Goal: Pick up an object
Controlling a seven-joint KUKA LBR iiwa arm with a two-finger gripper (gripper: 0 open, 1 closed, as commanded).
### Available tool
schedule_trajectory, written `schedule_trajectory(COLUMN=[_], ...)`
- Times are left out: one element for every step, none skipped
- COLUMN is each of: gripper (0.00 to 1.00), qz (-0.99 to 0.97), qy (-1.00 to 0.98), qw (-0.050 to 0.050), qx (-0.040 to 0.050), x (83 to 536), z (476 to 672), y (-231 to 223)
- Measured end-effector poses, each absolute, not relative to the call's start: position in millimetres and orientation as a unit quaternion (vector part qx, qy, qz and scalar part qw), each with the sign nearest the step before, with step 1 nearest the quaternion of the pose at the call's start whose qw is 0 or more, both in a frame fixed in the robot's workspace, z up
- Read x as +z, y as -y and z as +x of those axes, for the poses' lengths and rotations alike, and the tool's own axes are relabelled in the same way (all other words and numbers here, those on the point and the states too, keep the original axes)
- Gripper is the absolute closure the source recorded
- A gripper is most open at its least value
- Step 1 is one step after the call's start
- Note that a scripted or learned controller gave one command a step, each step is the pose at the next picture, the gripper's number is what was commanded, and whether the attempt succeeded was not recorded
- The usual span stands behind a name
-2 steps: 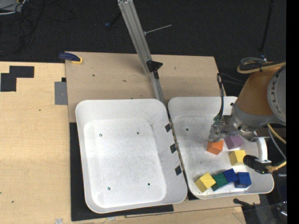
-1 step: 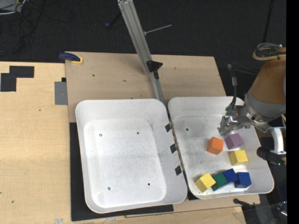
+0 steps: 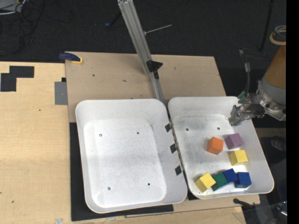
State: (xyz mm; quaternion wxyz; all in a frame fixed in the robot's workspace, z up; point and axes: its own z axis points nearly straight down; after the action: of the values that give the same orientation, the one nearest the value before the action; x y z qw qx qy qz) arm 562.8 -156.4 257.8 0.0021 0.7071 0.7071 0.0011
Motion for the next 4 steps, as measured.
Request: schedule_trajectory(gripper=[1.0, 1.0, 1.0, 1.0], qz=[0.707, 0.706, 0.706, 0.706], qy=[-0.707, -0.709, -0.708, -0.709], qw=[0.001, -0.003, -0.002, -0.003], qx=[0.0005, -0.0006, -0.0007, -0.0012], x=[295.0, 273.8, 268.8, 247.6], z=[563.4, 561.9, 567.3, 561.2], y=[157.5, 101.2, 54.8, 1.4])
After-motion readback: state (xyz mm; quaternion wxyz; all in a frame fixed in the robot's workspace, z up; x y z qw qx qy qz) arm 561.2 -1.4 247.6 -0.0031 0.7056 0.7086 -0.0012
